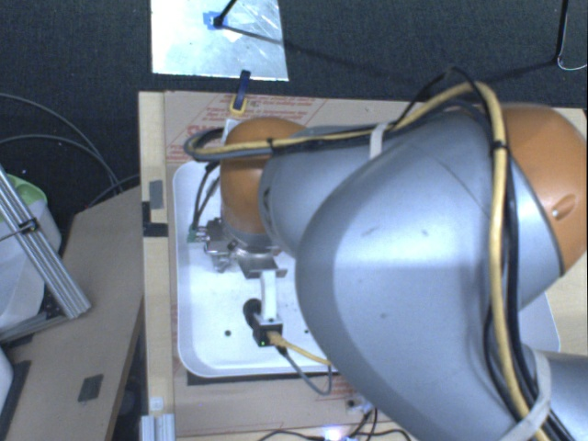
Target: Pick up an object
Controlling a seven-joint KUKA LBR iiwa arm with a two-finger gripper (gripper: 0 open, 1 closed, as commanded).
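My gripper (219, 246) hangs low over the left white bin (197, 343), under the orange wrist band (243, 186). Only a bit of its metal body shows past the wrist. The big grey arm (413, 265) covers the middle and right of the view and hides most of both bins. A small green bit (194, 236) shows at the gripper's left side, near the bin's left wall; I cannot tell what it is. Nothing else in the bared strip of bin floor stands out except a few dark specks (227, 332).
The bins rest on a cardboard-topped bench (276, 108). A shiny silver sheet (216, 26) lies on the dark floor behind it. An aluminium frame (41, 255) and a side table (92, 283) stand at the left. Black cables (55, 122) run across the floor.
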